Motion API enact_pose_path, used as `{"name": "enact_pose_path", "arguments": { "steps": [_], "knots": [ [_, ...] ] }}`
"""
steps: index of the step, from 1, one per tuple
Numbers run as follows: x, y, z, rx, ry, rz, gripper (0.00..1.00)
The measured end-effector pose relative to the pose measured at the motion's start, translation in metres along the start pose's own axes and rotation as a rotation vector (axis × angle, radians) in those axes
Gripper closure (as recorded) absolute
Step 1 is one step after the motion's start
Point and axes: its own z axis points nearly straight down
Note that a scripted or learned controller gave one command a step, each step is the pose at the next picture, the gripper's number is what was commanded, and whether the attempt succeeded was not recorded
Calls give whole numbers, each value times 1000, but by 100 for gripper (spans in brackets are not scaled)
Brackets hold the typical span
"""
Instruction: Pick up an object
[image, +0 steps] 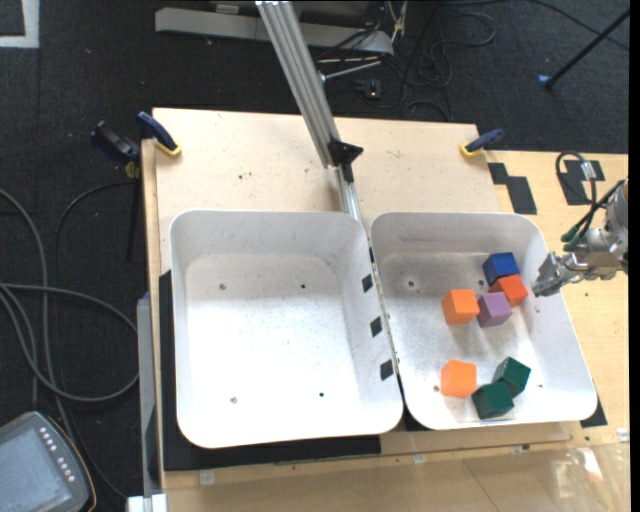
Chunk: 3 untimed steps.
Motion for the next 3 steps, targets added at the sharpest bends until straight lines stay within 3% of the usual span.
{"name": "enact_pose_path", "arguments": {
  "steps": [1,3],
  "knots": [
    [0,2,-49,-1,-1,0,100],
    [112,14,-21,7,4,-5,100]
  ]
}}
